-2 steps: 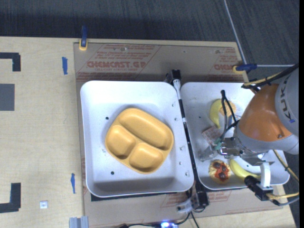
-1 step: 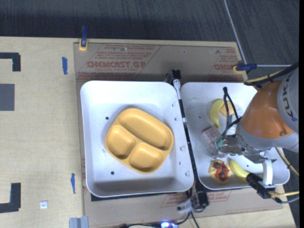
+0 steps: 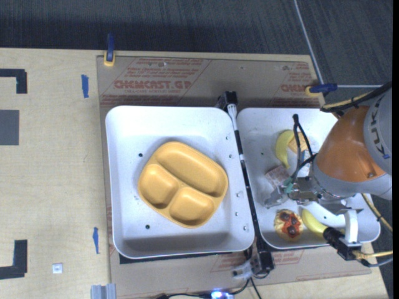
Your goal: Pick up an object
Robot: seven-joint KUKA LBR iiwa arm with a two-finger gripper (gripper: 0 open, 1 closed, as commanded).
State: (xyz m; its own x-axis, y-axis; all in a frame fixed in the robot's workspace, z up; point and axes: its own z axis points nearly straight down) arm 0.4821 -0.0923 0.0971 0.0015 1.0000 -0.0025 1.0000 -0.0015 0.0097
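At 5 o'clock in the view, nearest the camera, the right bin (image 3: 369,232) holds a small heap of things. Close to its front wall lie a round red and yellow patterned object (image 3: 287,223) and, just beside it at 3 o'clock, a yellow banana (image 3: 313,222). They lie low against the front wall, so I judge they are hard to reach from above.

A little farther in, the gripper (image 3: 292,190) hangs over the middle of this bin, with the orange band (image 3: 350,149) of the arm behind it at 2 o'clock. I cannot tell how the gripper is set, because cables and the wrist cover it. Just beside it, at 10 o'clock, lies a crumpled clear wrapper (image 3: 274,178), which seems the nearest thing to take. Nothing is seen in its grasp, so I judge the pick is not yet made.

Farther still, at 12 o'clock from the gripper, a pale yellow round object (image 3: 286,146) rests near the back part of the bin.

At 9 o'clock, the left bin (image 3: 121,167) holds a yellow divided tray (image 3: 182,182), well apart from the arm.
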